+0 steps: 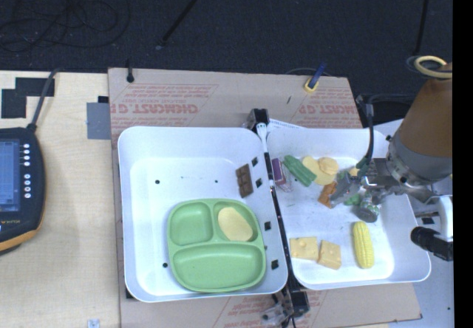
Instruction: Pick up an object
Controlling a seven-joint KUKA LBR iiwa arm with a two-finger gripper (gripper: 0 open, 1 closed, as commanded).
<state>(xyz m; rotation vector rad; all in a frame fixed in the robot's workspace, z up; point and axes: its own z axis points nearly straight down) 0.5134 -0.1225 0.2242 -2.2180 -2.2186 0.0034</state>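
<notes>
While the left white bin [140, 164] holds a green sectioned plastic tray [214, 245], the right white bin [403, 271] carries the food toys. A small orange toy piece [326, 196] lies touching the metal end effector [347, 192], whose grip state I cannot tell. A yellow toy corn cob [362, 244] lies just below it.

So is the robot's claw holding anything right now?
Gripper: low in the right bin by the orange piece; open or shut cannot be told.

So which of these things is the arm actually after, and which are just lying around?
In play, right bin:
gripper
corn cob
cheese pieces
green toy

Lying about:
green divided tray in the left bin
brown block
handheld control pad
</notes>
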